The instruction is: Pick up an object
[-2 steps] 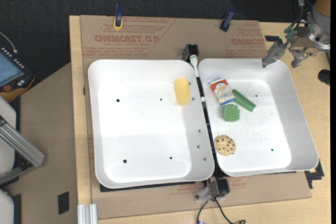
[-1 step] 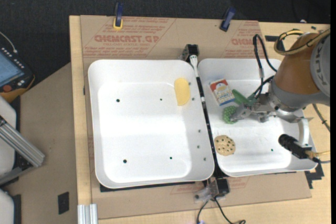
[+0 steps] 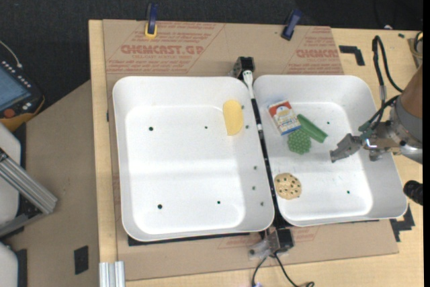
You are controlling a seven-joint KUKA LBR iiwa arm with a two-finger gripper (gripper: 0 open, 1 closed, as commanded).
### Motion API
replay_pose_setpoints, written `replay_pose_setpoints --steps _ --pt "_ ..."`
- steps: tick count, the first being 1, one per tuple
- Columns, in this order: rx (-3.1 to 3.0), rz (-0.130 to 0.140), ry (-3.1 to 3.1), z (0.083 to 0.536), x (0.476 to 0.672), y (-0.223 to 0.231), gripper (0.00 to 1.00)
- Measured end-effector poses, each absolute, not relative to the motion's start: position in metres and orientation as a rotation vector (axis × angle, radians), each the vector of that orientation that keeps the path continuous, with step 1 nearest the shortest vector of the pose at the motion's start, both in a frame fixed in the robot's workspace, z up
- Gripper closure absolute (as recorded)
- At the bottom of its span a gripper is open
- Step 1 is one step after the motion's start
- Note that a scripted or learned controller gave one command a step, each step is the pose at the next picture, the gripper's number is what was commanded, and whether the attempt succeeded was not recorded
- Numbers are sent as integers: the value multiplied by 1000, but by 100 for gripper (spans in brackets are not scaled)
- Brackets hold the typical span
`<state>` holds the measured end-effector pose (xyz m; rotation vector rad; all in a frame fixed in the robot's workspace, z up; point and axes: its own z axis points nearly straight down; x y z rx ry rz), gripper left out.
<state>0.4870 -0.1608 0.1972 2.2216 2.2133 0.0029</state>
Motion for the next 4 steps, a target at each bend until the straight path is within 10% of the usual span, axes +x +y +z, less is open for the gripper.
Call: replay_pose_setpoints --steps 1,2,4 --pt "2217 2 2206 284 488 -229 0" --pt "2218 1 2217 289 489 -225 100" --pt "2220 0 2238 98 478 -130 100"
